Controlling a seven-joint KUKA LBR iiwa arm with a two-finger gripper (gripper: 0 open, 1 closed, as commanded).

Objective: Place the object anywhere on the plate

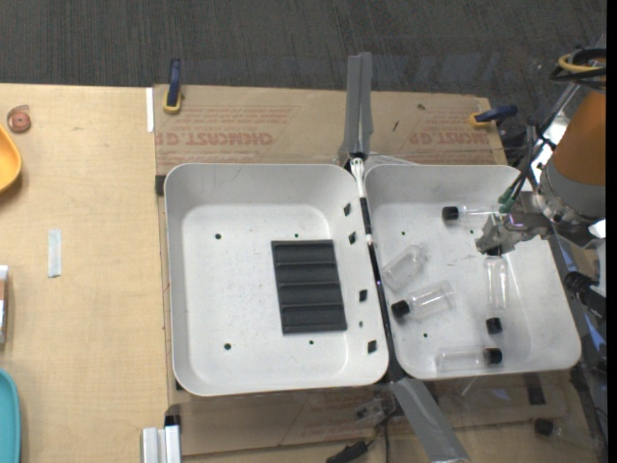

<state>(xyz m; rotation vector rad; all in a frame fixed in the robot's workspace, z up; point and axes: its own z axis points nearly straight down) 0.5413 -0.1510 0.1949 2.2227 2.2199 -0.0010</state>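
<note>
A black ribbed plate (308,285) lies flat in the middle of the left bin (193,201). Several clear vials with black caps lie scattered in the right bin (554,350): one at the back (463,214), one near the left wall (405,262), one beside it (424,302), one upright along the right side (496,287) and one at the front (468,359). My gripper (495,238) hangs low over the right bin's back right part, just above the vial on the right side and right of the back vial. Nothing clearly shows in its grasp.
The grey arm with its orange band (586,148) comes in over the right bin's right rim. A metal bar (359,114) stands between the bins at the back. Clamps (174,90) hold the cardboard underlay. Small items lie on the wooden table (77,258) at left.
</note>
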